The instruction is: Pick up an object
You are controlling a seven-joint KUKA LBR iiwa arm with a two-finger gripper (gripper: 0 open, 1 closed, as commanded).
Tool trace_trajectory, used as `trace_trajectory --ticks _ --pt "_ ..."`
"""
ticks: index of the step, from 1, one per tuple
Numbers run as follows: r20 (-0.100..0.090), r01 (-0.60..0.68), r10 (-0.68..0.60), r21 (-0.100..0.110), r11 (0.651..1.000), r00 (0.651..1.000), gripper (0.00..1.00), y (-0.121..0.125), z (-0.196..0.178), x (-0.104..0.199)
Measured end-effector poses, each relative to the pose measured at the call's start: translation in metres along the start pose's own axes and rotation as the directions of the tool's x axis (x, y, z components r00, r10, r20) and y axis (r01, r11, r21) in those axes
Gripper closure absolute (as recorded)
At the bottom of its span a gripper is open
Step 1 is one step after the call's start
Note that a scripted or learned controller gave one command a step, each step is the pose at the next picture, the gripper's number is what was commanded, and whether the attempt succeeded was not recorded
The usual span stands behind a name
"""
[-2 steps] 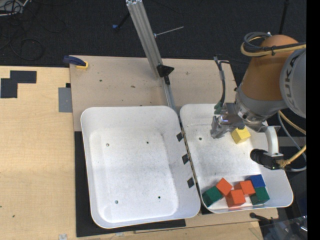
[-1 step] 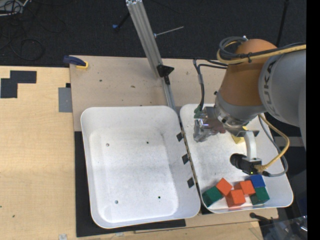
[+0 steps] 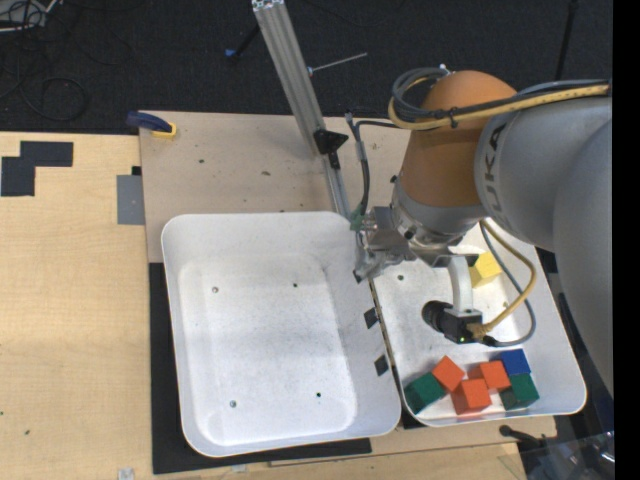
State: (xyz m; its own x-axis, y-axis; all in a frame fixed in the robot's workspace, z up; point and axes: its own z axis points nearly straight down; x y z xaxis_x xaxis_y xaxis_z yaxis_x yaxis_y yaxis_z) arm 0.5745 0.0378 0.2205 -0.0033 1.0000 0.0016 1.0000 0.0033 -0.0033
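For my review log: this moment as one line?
gripper: over far-left corner of right shallow white bin | small coloured cubes: clustered near edge, untouched

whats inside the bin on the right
In the right bin, bunched at its near end: three orange blocks, two green blocks and a blue block. A yellow block lies further up. The arm covers the far end, so anything there is hidden.

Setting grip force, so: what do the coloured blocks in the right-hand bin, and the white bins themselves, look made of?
The coloured blocks look like painted wood or dense foam: flat matte colours, crisp edges, no glare. I cannot tell which. The white bins look like thin moulded plastic: smooth, faintly shiny, with rounded corners and a rolled rim.
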Motion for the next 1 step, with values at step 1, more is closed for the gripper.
trace_trajectory --ticks 1 --pt "0.0 0.001 -0.001 -0.001 1.0 1.0 1.0 -0.0044 -0.0143 0.051"
